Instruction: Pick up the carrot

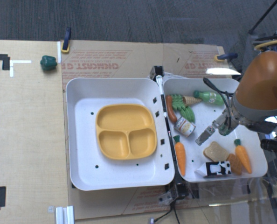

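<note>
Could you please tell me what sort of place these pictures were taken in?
Probably a robotics lab bench: a grey arm with an orange band reaches over two shallow white bins, one holding plastic toy food such as an orange carrot, all on clamped cardboard.

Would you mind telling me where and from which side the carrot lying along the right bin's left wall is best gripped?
Probably the thick upper half of the carrot, just below its green top. It lies lengthwise close beside the right bin's left wall, so coming straight down with the fingers spanning its width seems best, though the wall-side finger looks short of room.
</note>
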Action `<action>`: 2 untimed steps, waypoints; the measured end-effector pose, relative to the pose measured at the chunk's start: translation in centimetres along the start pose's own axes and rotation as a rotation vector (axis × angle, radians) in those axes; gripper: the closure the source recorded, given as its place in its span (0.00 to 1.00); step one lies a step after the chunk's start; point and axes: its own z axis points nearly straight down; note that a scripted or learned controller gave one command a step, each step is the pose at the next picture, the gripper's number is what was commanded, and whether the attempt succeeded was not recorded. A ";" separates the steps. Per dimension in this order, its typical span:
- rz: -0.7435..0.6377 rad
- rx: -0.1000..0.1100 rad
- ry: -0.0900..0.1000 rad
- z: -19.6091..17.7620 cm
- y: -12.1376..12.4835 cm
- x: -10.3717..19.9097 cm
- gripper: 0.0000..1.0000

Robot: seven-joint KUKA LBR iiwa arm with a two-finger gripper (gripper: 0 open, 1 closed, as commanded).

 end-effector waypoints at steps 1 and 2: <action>-0.196 -0.004 -0.005 6.3 -5.1 -1.8 0.00; 0.085 -0.005 -0.006 6.3 -4.0 -5.5 0.00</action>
